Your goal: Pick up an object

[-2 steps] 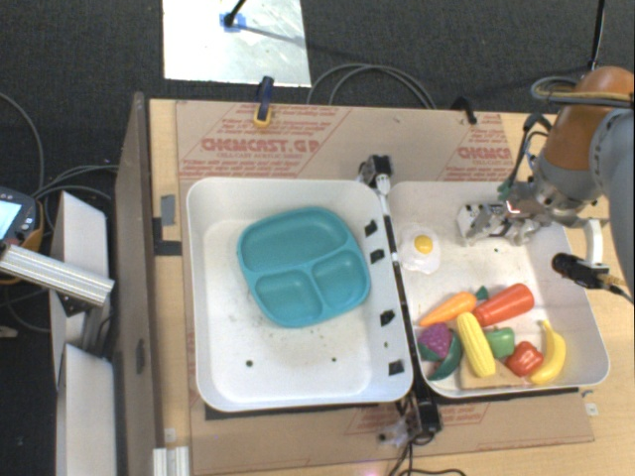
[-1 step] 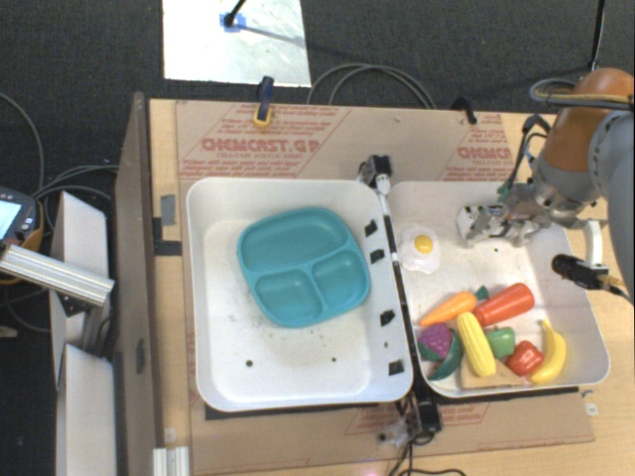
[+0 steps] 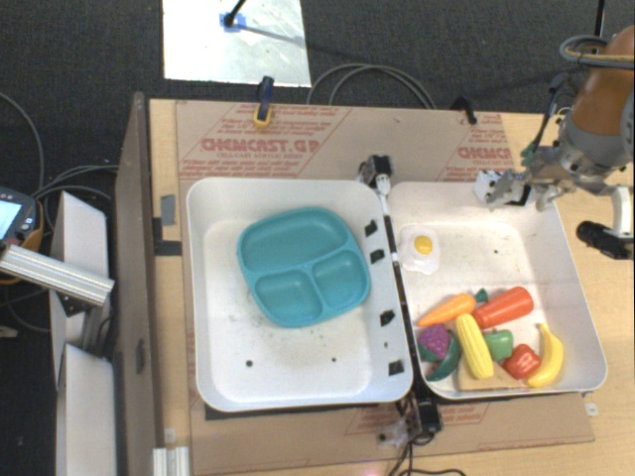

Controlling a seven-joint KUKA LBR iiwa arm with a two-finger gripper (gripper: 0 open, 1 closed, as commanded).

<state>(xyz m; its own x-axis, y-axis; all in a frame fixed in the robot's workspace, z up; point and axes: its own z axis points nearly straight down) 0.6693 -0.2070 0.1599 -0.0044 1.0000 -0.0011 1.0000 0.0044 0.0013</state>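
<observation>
Desk (image 3: 298, 132) under brown printed cardboard carries two shallow white bins side by side.

Left white bin (image 3: 223, 365): one teal three-compartment plastic plate (image 3: 303, 266), lying flat near the middle, slightly toward the far side.

Right white bin (image 3: 571, 296): small toy fried egg, white with yellow yolk (image 3: 423, 246), alone near the left wall, well apart from the rest. Toy food clusters in the near part of the bin. Orange plastic carrot (image 3: 448, 308) at the left of the cluster, tilted. Purple toy piece (image 3: 434, 342) below it. Yellow corn cob (image 3: 473, 345) stands roughly upright in the view, just beside a green piece (image 3: 498, 343). Long orange-red pepper (image 3: 504, 305) lies above them, touching the carrot's end. Small red piece (image 3: 521, 362) next to the yellow banana (image 3: 549, 355), which curves along the right of the cluster.

End effector (image 3: 506, 188): over the far rim of the right bin, well apart from the toys. Nothing seen between its parts; open or closed, cannot tell.
</observation>
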